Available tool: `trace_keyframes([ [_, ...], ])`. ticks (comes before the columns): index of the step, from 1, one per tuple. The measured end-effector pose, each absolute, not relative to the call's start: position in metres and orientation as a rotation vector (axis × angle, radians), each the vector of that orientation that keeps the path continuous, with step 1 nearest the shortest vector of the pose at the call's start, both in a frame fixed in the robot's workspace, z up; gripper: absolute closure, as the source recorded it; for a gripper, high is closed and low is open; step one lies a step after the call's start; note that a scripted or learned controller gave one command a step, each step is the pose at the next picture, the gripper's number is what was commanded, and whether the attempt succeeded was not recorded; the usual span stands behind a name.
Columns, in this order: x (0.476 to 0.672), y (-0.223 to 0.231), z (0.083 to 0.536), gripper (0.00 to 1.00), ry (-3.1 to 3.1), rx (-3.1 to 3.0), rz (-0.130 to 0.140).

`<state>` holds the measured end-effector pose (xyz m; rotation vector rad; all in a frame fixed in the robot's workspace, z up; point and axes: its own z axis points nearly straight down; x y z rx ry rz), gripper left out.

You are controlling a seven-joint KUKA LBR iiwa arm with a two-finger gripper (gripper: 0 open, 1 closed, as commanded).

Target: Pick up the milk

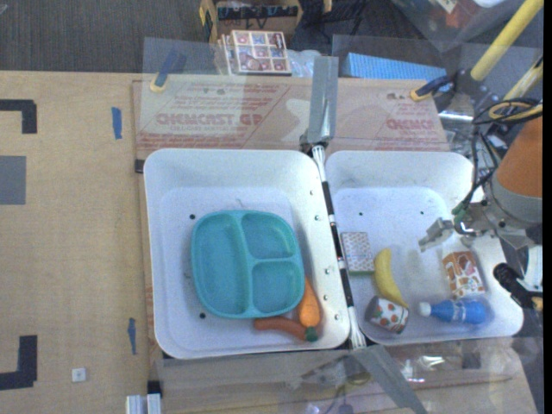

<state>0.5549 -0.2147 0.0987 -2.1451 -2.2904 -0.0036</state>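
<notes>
The milk (463,272) is a small white and orange carton lying in the right bin (388,175), near its right wall. My gripper (450,231) hangs just above and to the left of the carton, reaching in from the right below the orange band. Its fingers (431,235) stand open with nothing between them, and they are apart from the carton.
A blue bottle (459,311) with a white cap lies in front of the milk. A banana (387,276), a spotted cup (387,315) and a small patterned packet (356,250) lie further left. The left bin (164,175) holds a teal divided plate (246,261), a carrot (310,304) and a sausage (280,325).
</notes>
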Motion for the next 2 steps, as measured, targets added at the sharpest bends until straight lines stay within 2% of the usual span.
trace_keyframes([
  [1,0.4942,-0.2149,0.0893,0.0,-2.218,-2.225,-0.022],
  [2,0.4936,-0.2204,0.0991,1.0,-2.217,-2.238,-0.016],
])
